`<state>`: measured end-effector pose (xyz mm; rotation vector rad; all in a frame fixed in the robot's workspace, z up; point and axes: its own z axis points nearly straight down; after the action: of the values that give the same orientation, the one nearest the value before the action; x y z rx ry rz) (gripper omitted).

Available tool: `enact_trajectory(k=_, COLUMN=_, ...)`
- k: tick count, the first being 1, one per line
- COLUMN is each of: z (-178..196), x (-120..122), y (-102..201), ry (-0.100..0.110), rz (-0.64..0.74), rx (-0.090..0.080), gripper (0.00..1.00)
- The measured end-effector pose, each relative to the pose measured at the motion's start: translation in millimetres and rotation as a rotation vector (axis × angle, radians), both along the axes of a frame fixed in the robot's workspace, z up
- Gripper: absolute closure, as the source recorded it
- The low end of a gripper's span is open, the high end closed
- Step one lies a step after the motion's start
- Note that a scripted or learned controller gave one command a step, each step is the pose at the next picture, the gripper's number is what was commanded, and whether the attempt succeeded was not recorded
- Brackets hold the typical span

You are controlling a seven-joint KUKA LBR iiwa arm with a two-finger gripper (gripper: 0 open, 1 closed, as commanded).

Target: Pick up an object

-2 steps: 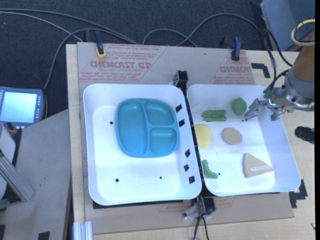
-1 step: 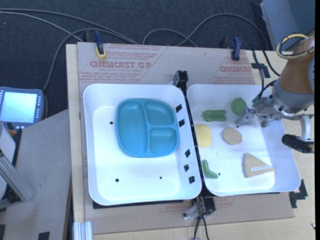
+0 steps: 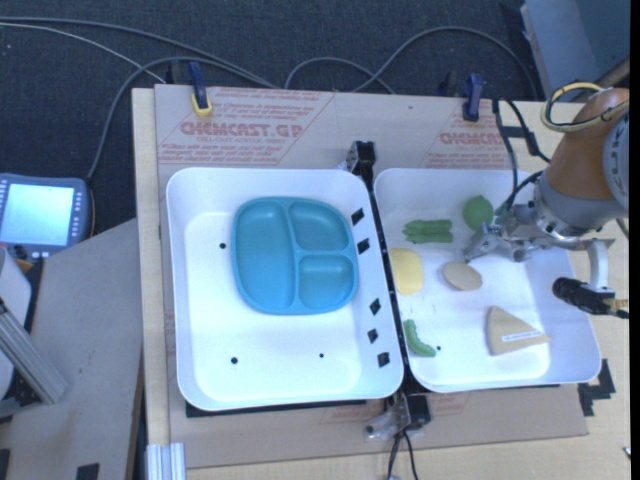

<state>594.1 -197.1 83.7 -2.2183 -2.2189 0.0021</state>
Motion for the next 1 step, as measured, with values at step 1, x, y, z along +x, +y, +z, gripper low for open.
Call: enact_trajectory(k=1, z=13.2, x=1.5, y=-0.2, ry=-0.005, rz=0.001, rx=-0.001, gripper=1.00)
